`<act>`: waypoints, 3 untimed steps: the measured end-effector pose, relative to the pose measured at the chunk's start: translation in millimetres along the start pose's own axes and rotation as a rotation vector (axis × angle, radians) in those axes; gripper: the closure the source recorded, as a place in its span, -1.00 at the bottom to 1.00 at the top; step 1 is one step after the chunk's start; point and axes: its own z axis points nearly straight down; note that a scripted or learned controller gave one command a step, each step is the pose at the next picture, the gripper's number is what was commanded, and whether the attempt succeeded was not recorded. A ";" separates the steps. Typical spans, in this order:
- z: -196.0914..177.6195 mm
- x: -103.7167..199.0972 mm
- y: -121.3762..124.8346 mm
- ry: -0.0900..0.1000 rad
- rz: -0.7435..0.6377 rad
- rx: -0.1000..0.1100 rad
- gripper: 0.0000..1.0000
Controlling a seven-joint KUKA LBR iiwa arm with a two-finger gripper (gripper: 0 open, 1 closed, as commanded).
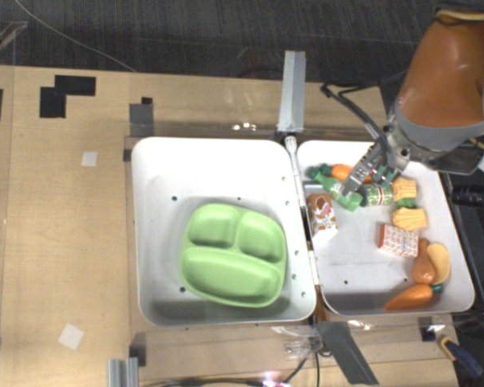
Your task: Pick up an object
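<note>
Green and orange toys (351, 185) lay crowded in the right bin (460, 293), probably so one could be picked, and the hand (361, 177) hung low over them, but I could not tell whether it was clenched or released.

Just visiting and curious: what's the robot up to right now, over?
Gripper low in right bin, over green toy. No grasp seen. Toys crowd close. Green tray in left bin.

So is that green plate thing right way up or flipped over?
Right way up: the green divided tray lies flat in the left bin, its three hollow compartments facing up.
</note>
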 end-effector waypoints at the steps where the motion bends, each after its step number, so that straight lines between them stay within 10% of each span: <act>1: 27.7 -45.4 83.9 0.000 0.192 0.000 1.00; 2: -31.3 -62.4 19.5 -0.008 0.223 -0.005 1.00; 3: -12.1 -65.6 95.2 0.000 0.441 -0.001 1.00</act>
